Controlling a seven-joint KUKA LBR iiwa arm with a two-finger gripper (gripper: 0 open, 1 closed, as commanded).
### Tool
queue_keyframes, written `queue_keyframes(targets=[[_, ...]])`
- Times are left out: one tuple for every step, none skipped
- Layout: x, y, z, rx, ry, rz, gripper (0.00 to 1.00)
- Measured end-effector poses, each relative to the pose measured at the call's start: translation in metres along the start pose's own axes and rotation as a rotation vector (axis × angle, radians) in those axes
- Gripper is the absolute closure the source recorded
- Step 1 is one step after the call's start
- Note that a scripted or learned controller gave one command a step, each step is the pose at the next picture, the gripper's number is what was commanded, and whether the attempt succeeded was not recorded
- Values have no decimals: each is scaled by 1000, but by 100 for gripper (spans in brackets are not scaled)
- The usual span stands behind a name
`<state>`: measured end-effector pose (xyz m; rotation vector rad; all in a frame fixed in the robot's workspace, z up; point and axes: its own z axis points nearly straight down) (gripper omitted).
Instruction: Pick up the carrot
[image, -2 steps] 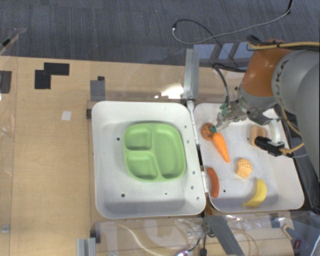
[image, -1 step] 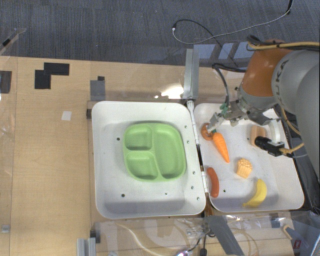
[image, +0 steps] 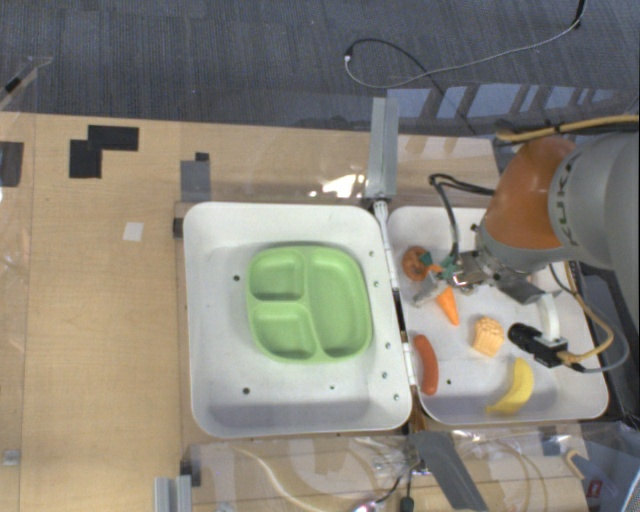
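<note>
Carrot (image: 449, 306) lies in the right bin (image: 590, 400), in its upper left part, a short orange wedge slanting down to the right, with its upper end just beside or touching the gripper (image: 440, 286). From the fixed overhead camera, the gripper sits low over that spot, at the end of the grey arm (image: 600, 200) with its orange band (image: 525, 195), but whether it is spread or clenched I cannot tell, and nothing shows the carrot caught in it. To do the pick well, I judge the tool should centre across the carrot's narrow width, not its length, and settle low before closing, so the tapered body does not squirt out. It should also keep clear of the round orange-brown piece (image: 416, 262) just above and the red sausage (image: 427, 363) below, near the bin's left wall. The pale yellow chunk (image: 488, 336) and the banana (image: 514, 388) lie farther off. The wrist and cables (image: 445, 205) crowd the tool's tip, so its contact with the carrot is hard to make out. The left bin (image: 205, 300) holds a green divided tray (image: 305, 303).
</note>
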<state>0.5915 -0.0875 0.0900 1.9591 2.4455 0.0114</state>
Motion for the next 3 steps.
queue_keyframes(targets=[[0,0,0,0,0,0,0],[1,3,-11,-5,2,-2,100],[19,-21,-106,8,0,346,100]])
